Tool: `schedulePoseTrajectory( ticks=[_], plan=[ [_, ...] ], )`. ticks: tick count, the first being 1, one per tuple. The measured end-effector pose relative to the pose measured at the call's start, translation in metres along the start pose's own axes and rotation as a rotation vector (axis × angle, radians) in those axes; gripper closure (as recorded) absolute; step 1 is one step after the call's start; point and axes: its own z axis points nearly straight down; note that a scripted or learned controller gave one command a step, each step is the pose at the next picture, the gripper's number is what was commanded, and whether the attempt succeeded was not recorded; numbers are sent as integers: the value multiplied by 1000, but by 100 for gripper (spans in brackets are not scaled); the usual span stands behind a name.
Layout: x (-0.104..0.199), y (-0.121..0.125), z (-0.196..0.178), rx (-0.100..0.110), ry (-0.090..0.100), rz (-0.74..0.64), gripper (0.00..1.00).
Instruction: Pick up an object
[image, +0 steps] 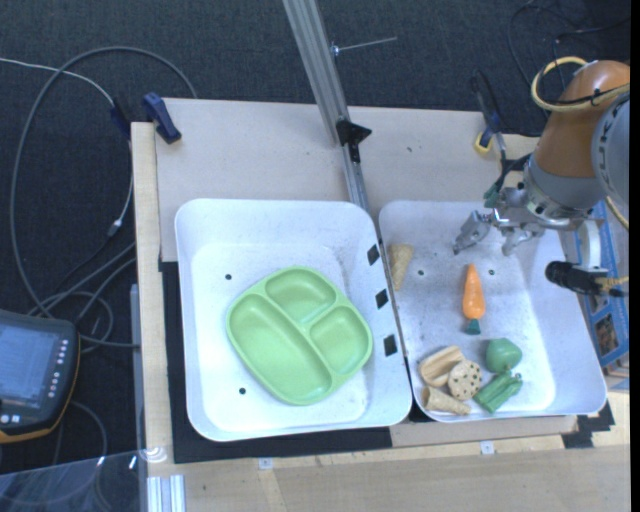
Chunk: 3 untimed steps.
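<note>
My gripper (493, 235) hangs over the back of the right bin (440, 225), fingers spread open with nothing between them. An orange carrot (472, 294) lies just in front of it, near the bin's middle. A green pepper (503, 354), a green pod-like piece (497, 391), a round cookie (463, 380) and tan bread pieces (440, 364) cluster at the bin's front. A pale cone-shaped piece (399, 264) rests against the bin's left wall.
The left bin (200, 230) holds a green divided plate (299, 334). A metal pole (322, 70) rises from the back between the bins. Blue clamps (160, 116) sit on the bench's back edge. A tablet (30, 372) lies off the bench at left.
</note>
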Motion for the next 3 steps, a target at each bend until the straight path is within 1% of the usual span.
schedulePoseTrajectory(
  ticks=[1,2,3],
  plan=[
    [1,0,42,-1,0,0,0],
    [1,2,27,-9,-1,-1,100],
    [-5,3,-19,-14,-4,0,100]
  ],
)
